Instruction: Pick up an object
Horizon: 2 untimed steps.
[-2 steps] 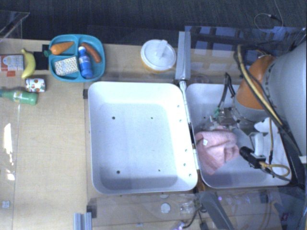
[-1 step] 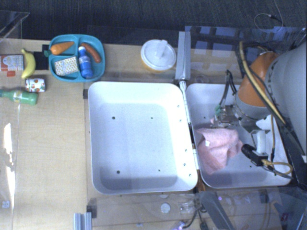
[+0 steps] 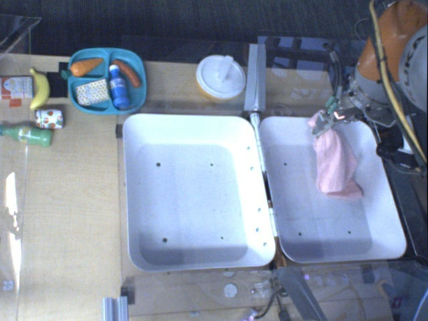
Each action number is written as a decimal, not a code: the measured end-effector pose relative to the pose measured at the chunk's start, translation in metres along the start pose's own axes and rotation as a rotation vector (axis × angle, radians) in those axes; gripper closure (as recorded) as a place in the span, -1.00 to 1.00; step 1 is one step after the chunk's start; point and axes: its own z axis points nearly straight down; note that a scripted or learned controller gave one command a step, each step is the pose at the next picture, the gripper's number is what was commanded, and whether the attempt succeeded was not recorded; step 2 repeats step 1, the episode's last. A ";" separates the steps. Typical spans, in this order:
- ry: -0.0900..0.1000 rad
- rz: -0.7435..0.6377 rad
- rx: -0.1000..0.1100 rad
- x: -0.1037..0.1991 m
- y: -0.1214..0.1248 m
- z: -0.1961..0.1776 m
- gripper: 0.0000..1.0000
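The left bin (image 3: 190, 192) lay bare across its whole floor, open to a reach from above. In the right bin (image 3: 334, 239) a pink cloth (image 3: 336, 162) hung down at the far right, under the gripper (image 3: 329, 120) and the arm (image 3: 391, 52), while the near half and left side stayed free. The raised divider (image 3: 264, 179) between the bins stood in the way of any low sideways pass.
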 end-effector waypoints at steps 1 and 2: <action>0.002 -0.018 0.003 0.022 0.010 0.043 1.00; 0.002 -0.018 0.003 0.022 0.010 0.043 1.00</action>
